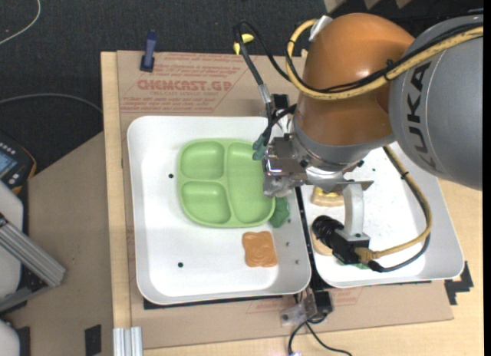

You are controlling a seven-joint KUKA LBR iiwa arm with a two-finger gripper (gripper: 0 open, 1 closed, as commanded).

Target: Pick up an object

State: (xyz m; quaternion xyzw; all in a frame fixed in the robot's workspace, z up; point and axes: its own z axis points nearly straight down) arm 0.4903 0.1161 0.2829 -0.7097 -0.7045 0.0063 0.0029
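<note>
- While gripper [276, 184] hung over right rim of plate [209, 186], its open-or-closed state could not be told.
- Plate looked light, stiff, slick; rim judged best hold.

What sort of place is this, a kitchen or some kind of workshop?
Most likely a robotics lab, not a kitchen: a big arm hangs over a bench, and a green plate lies in a white bin as a test object.
</note>
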